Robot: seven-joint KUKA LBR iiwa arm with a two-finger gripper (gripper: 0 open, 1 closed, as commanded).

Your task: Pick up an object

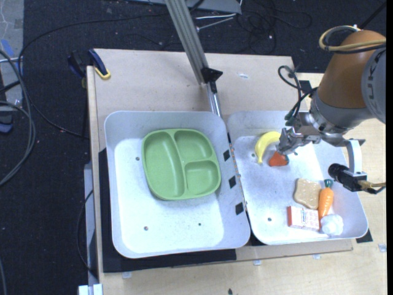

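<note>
From my remote station: the surface (153,78) carries two shallow white bins side by side. The left bin (123,226) holds a green divided plate (182,163), lying flat. The right bin (264,226) holds a yellow banana (265,144) near its upper left, a small red object (279,160) just beside the banana's lower end, a slice of bread (306,193), an orange carrot (325,203) touching the bread's right side, a small pink-and-white box (303,217) and a white object (332,225) at the carrot's lower tip. My gripper (288,142) sits low over the red object and the banana's right end; I cannot tell whether it is apart or together.
</note>
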